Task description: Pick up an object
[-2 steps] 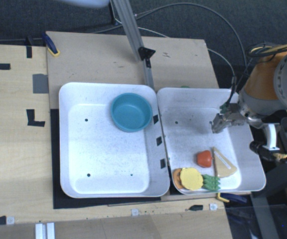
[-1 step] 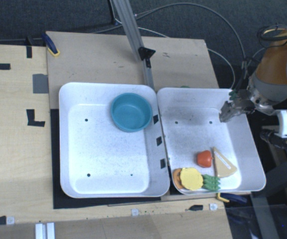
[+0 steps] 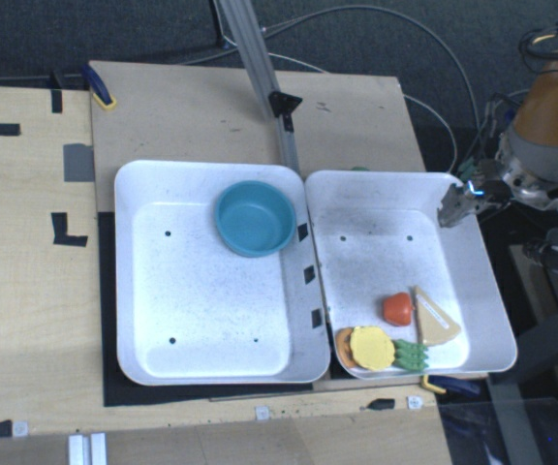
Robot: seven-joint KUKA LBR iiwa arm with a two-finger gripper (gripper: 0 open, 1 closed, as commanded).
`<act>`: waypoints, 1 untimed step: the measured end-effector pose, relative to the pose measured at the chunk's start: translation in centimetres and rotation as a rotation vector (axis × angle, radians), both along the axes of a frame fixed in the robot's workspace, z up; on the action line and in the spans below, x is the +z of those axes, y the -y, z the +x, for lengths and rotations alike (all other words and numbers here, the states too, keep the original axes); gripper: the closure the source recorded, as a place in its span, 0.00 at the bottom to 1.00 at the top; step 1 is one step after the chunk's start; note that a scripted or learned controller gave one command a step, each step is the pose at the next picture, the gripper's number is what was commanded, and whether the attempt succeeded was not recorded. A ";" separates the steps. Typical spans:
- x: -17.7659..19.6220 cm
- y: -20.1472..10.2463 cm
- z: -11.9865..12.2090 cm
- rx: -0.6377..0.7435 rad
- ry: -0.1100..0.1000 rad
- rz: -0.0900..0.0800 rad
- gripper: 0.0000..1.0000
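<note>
The left shallow white bin [image 3: 153, 347] holds a round blue plastic bowl [image 3: 254, 218] at twelve o'clock. The right white bin [image 3: 376, 250] holds a red ball [image 3: 397, 308], tan wedge [image 3: 435, 322], yellow disc [image 3: 371, 347] and green piece [image 3: 412, 356] at six o'clock. The gripper [image 3: 456, 204] hovers over that bin's two o'clock rim.

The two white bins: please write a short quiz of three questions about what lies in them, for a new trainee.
1. True or false: the blue bowl sits in the right bin.
2. Which thing lies closest to the red tomato-like piece? A) the blue bowl B) the tan wedge C) the gripper
3. Fill in: the yellow round piece lies near the ____ corner of the right bin, beside the green piece.

Key
1. False; it sits in the left bin.
2. B
3. Near-left (bottom-left in the camera view).
</note>
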State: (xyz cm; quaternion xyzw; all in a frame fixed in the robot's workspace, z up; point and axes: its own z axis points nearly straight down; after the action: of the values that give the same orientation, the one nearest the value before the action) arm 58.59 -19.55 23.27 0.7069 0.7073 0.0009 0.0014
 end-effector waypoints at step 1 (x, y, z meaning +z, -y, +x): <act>4.5 -0.2 0.7 0.000 0.000 0.000 1.00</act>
State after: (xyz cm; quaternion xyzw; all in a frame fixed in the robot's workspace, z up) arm 59.33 -19.39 27.74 0.7068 0.7075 0.0010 0.0016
